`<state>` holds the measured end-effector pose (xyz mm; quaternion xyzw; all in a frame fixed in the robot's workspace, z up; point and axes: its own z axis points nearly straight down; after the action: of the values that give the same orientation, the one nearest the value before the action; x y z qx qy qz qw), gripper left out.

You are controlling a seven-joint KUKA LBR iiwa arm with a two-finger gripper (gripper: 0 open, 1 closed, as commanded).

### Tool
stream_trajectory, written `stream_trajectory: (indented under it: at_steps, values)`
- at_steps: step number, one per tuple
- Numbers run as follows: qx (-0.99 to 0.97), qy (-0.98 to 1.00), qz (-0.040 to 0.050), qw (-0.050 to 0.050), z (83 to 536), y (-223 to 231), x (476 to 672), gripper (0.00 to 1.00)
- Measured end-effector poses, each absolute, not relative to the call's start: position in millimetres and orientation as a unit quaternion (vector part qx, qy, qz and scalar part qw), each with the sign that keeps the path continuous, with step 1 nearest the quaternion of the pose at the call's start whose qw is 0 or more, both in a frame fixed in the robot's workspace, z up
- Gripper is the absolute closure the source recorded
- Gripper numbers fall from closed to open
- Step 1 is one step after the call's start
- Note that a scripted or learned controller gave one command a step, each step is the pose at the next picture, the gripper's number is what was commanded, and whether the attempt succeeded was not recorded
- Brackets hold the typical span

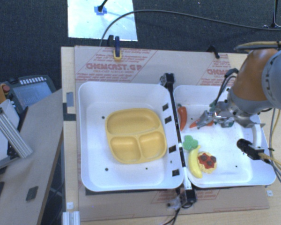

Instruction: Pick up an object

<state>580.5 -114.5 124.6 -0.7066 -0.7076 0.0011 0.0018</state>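
Metal hand (207, 120) low in right bin (260, 172), state cannot tell, beside slim orange carrot (195, 123); smooth yellow sectioned tray (133, 135) left.

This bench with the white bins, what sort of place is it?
Likely a robot lab test bench: a robot arm reaches over two white bins, toy food and a yellow tray serve as props, beside a control pendant.

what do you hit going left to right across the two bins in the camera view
yellow divided tray in the left bin → red chili pepper → green broccoli → banana → pizza slice → gripper over the right bin
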Motion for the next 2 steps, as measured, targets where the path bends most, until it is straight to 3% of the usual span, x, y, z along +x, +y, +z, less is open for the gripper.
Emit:
stream_trajectory:
  at_steps: [1,2]
  values:
    - [-0.707,-0.707,0.0008,0.001,82.1,-113.9,580.0,0.00]
    - [-0.707,-0.707,-0.0007,-0.001,95.2,-114.5,581.9,1.00]
